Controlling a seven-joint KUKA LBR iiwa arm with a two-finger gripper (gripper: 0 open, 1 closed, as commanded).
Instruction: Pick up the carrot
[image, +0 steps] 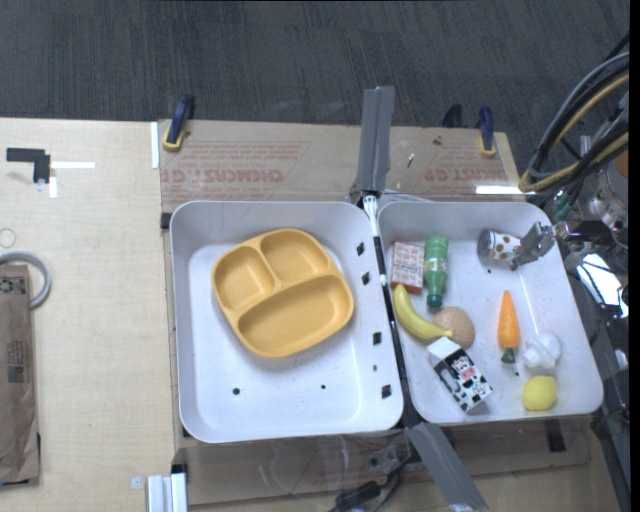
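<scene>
Small orange tapered carrot (508, 319) lies loose in right white bin (570, 290), ungrabbed; can't tell jaw state.

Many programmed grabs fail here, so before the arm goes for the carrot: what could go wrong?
1. The carrot lies close to a white object and a lemon, so descending fingers may bump or grab a neighbour instead.
2. It tapers to a narrow tip, so a grip there might slip.
3. The gripper sits at the right bin's far corner beside a spotted object, which it could drag along.
</scene>
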